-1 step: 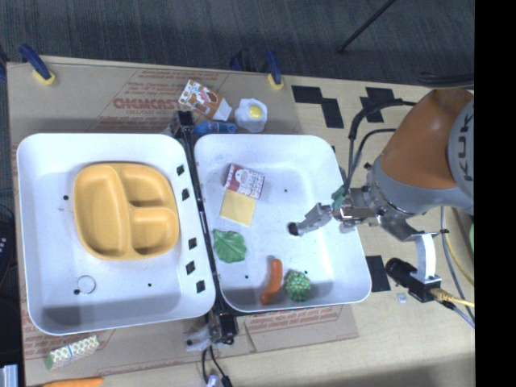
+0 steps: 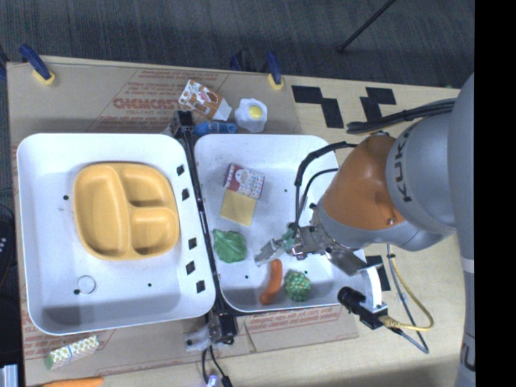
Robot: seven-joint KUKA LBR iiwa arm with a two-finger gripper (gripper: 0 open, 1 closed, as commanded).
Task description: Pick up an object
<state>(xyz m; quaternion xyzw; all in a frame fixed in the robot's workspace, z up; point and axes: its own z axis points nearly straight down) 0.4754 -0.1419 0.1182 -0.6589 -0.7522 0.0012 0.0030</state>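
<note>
My gripper (image 2: 276, 251) reaches into the right bin (image 2: 314, 156) from the right, low over its front part. Just below it lie an orange carrot-like piece (image 2: 273, 281) and a green round knobbly toy (image 2: 297, 285). A green leafy piece (image 2: 230, 245) lies to its left. Farther back sit a yellow cheese slice (image 2: 239, 208) and a small red and white packet (image 2: 244, 181). Nothing shows between the fingers.
The left bin (image 2: 32, 240) holds a yellow divided tray (image 2: 126, 210). Behind the bins lie a printed snack pack (image 2: 198, 97), a blue item (image 2: 214, 126) and a white and yellow egg-like toy (image 2: 251, 114). A wrapped sweet (image 2: 72, 351) lies at the front left.
</note>
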